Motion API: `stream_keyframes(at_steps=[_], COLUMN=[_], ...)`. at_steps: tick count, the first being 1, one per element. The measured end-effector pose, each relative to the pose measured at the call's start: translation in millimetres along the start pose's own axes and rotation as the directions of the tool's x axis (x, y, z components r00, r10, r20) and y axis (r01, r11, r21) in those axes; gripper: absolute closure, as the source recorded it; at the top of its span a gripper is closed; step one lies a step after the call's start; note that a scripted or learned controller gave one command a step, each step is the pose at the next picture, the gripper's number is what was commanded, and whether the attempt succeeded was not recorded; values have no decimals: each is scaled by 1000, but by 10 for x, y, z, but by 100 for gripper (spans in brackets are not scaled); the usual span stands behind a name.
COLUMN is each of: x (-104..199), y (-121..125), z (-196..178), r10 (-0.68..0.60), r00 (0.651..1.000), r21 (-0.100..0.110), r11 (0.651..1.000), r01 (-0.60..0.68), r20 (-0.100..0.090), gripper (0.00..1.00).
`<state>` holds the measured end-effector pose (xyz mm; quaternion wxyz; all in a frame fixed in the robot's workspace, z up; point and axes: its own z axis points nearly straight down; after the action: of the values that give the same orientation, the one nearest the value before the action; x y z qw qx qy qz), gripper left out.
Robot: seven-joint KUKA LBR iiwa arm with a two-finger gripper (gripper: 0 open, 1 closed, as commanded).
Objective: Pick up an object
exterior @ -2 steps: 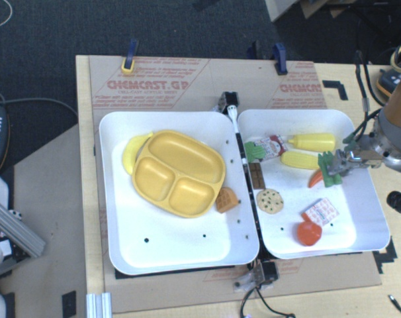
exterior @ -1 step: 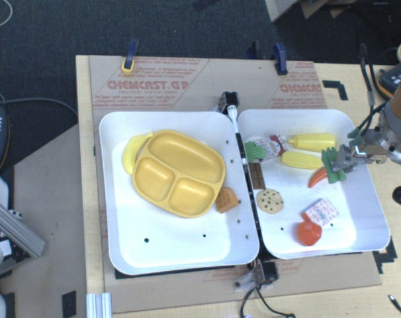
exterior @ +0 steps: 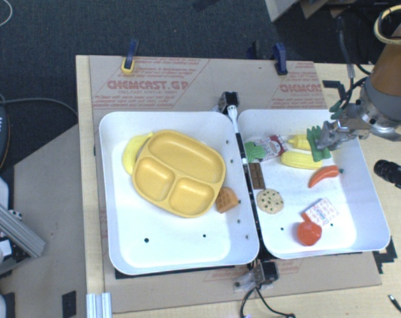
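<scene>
The right bin [exterior: 378, 218] holds several toy foods. A yellow corn cob [exterior: 295, 159] with green leaves [exterior: 315, 140] lies at the back, and a red chilli [exterior: 323, 175] is just in front of it. My gripper [exterior: 330, 140] comes in from the right and hangs over the leafy end of the corn, low in the bin. Its tips are hidden among the leaves. Nothing is visibly lifted.
The right bin also holds a green toy [exterior: 255, 151], a wrapped sweet [exterior: 274, 145], a brown bar [exterior: 255, 175], a cookie [exterior: 270, 201], a red-and-white packet [exterior: 320, 211] and a red piece [exterior: 308, 234]. The left bin [exterior: 116, 240] holds a yellow divided plate [exterior: 177, 173] and a brown pastry [exterior: 226, 200].
</scene>
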<state>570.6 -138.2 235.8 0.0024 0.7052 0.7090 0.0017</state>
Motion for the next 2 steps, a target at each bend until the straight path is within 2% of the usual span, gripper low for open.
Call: stream_keyframes(at_steps=[1, 2], x=[341, 552], y=[362, 899], z=[139, 99], r10=[0, 1], r00=[1000, 1000], r21=[2, -1], r11=[1000, 1000], r01=[0, -1], r20=[0, 0], gripper=[100, 100])
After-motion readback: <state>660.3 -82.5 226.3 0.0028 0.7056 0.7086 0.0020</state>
